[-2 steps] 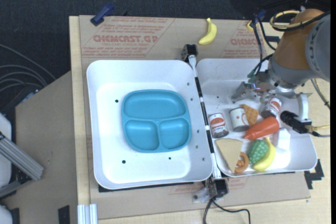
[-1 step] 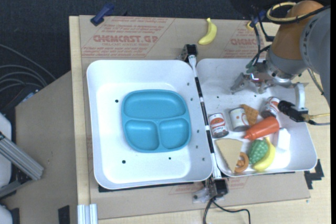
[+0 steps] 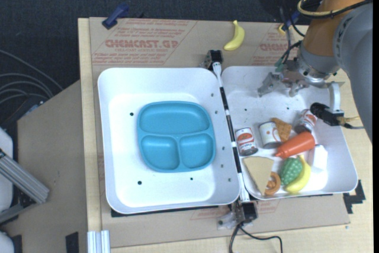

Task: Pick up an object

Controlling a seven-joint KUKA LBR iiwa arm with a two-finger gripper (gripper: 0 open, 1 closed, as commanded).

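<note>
The right bin (image 3: 340, 183) holds a cluster of toy foods in its near half: a red-labelled can (image 3: 246, 140), a second can (image 3: 270, 133), an orange carrot (image 3: 295, 144), a green vegetable (image 3: 290, 169), a yellow piece (image 3: 301, 181), a tan bread slice (image 3: 257, 169) and a brown pretzel (image 3: 273, 185). My gripper (image 3: 278, 88) hangs over the bin's far part, apart from the cluster. It is open, with nothing between its fingers. The grey arm with its orange band (image 3: 328, 23) comes in from the upper right.
The left bin (image 3: 112, 127) bears a blue divided plate (image 3: 175, 135). A yellow banana (image 3: 235, 38) lies on the cardboard behind the bins, and a blue object (image 3: 115, 16) sits at the bench's far left corner. A dark can (image 3: 306, 121) and a white block (image 3: 320, 158) lie near the right bin's right wall.
</note>
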